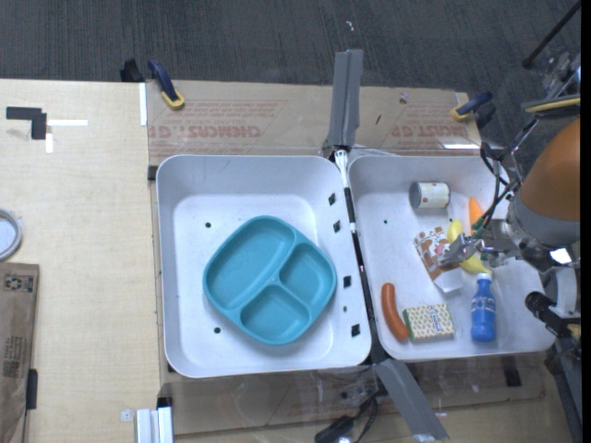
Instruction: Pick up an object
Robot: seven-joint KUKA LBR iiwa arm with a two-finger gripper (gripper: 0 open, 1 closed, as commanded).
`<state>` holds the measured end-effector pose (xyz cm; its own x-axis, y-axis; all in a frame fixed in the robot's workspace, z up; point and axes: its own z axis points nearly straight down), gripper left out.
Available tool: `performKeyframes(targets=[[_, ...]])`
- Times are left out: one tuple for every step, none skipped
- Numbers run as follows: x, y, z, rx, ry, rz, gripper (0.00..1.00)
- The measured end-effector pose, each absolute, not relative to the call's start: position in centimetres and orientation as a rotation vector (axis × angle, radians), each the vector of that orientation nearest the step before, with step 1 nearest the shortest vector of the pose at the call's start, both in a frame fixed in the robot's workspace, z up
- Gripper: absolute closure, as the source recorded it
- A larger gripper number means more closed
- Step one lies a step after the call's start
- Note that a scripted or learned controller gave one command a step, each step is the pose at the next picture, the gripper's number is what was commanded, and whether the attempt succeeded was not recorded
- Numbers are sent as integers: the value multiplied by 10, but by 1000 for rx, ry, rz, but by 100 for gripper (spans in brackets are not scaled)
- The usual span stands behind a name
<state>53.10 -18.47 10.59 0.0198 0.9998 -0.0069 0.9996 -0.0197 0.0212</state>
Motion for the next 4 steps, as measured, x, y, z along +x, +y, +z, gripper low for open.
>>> performKeyframes(targets=[[536, -182, 120, 2221, 2186, 34, 100], [587, -164, 221, 2324, 2111, -2, 100], [587, -164, 220, 2326, 2112, -4, 0], [603, -197, 93, 2300, 2138, -1, 0]])
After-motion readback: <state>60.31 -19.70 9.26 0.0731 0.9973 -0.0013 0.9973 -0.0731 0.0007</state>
